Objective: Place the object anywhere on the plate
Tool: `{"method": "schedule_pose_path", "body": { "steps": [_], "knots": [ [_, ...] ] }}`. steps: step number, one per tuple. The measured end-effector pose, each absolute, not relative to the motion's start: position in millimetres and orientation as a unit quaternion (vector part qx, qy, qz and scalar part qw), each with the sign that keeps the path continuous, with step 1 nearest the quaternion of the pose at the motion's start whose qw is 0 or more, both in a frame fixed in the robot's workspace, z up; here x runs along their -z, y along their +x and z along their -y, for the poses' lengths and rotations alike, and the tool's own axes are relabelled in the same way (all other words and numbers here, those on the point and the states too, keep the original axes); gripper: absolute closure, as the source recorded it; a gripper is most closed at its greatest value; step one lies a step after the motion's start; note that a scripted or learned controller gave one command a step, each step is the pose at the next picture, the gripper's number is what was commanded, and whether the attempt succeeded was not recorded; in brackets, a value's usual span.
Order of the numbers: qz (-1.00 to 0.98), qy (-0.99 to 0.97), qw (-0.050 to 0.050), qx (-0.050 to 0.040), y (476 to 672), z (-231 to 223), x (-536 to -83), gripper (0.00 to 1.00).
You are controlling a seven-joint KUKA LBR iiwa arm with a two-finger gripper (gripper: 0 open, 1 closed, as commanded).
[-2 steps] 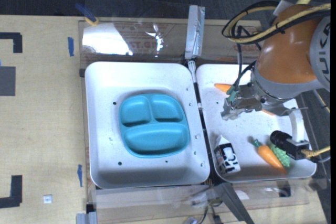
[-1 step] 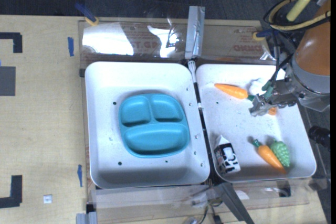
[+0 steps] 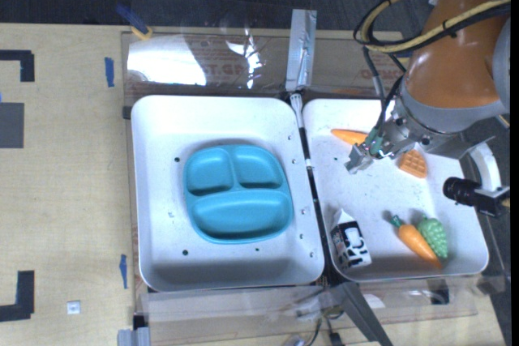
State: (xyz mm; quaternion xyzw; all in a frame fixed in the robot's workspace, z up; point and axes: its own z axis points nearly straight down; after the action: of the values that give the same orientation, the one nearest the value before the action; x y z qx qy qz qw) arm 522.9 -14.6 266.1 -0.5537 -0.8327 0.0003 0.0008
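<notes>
Camera view looks down at a slant on a wooden table [image 3: 65, 198] bearing two white bins side by side. In the left bin [image 3: 154, 255] lies a blue plate [image 3: 238, 192] with three compartments, roughly in the bin's middle, with nothing on it. The right bin [image 3: 365, 198] holds several toy things: an orange wedge [image 3: 347, 136] near the far rim, a waffle [image 3: 413, 164] just right of it, a carrot [image 3: 413, 239] and a green cob-like piece [image 3: 433, 234] touching each other near the right front corner, and a small black-and-white block [image 3: 350, 244] against the left front wall, tilted. The arm [image 3: 454, 69], grey with an orange band, reaches in from the right over the far part of the right bin. Its hand [image 3: 362, 155] hangs low above the bin floor between the wedge and the waffle, tips pointing left and down. The wedge lies just beside the hand, on its far left side, apart from the tips; the waffle lies just to its right, partly under the wrist. Nothing shows between the tips, but whether the hand is clenched or released cannot be told at this size. The carrot, cob and block lie well apart from the hand, toward the front. All the toys are in the right bin, apart from the plate.
</notes>
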Motion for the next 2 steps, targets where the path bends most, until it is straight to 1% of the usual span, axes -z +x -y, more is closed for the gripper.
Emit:
{"method": "schedule_pose_path", "body": {
  "steps": [1,2],
  "knots": [
    [0.809,-0.587,0.002,-0.0008,514.2,-23,-248,1.00],
    [0.812,-0.584,0.002,-0.0007,505.1,-176,-209,1.00]
  ]
}}
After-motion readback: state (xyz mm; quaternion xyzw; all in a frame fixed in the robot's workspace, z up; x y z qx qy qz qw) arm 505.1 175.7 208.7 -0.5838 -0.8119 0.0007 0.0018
